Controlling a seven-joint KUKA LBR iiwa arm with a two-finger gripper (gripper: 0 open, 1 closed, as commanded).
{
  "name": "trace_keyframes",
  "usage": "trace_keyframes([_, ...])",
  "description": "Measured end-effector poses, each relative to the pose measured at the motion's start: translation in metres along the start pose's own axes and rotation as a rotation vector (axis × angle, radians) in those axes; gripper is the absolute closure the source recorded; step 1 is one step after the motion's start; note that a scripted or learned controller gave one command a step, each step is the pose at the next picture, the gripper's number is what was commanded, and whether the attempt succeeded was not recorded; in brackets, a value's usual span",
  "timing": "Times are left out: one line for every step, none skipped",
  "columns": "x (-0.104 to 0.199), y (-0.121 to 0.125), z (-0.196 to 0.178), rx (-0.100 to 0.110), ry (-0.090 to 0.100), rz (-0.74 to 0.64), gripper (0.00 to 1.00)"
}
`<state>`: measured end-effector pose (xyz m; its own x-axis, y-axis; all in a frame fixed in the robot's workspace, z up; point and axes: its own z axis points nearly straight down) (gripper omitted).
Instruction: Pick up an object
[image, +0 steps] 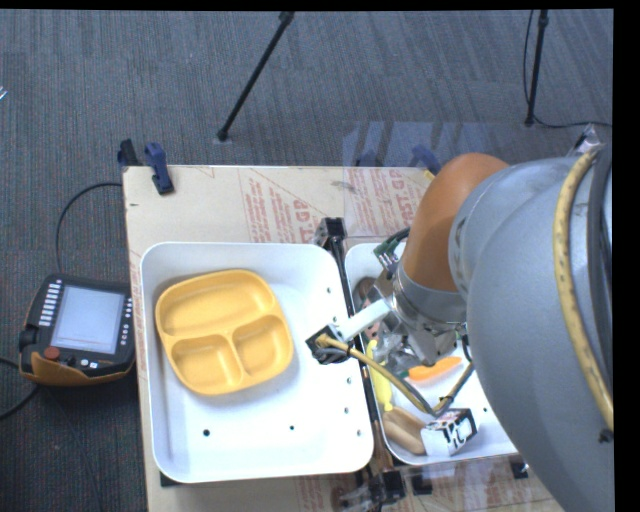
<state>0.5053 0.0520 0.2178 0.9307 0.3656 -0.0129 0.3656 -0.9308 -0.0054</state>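
The robot's hand (400, 355) hangs low over the right white plastic bin (500, 440), its grip hidden beneath the grey wrist, so I cannot tell its state; small objects crowd under it, an orange carrot-shaped piece (435, 371) and a tan sausage-like piece (403, 433); the left white bin (250, 450) holds a yellow divided plastic tray (222, 330); a teach pendant (78, 330) lies on the floor beside the counter (240, 200).

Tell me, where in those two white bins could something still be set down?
The left bin has bare floor below the yellow divided plate, toward its near edge, and a strip between the plate and its right wall. The right bin is crowded: the arm hangs over it, with an orange carrot-like piece and a small box beneath.
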Motion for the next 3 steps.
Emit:
trace_keyframes([-0.011, -0.043, -0.002, 0.000, 0.000, 0.073, 1.00])
trace_keyframes([0.034, 0.044, -0.042, -0.005, 0.005, 0.001, 1.00])
trace_keyframes([0.005, 0.113, 0.031, 0.003, -0.003, 0.179, 1.00])
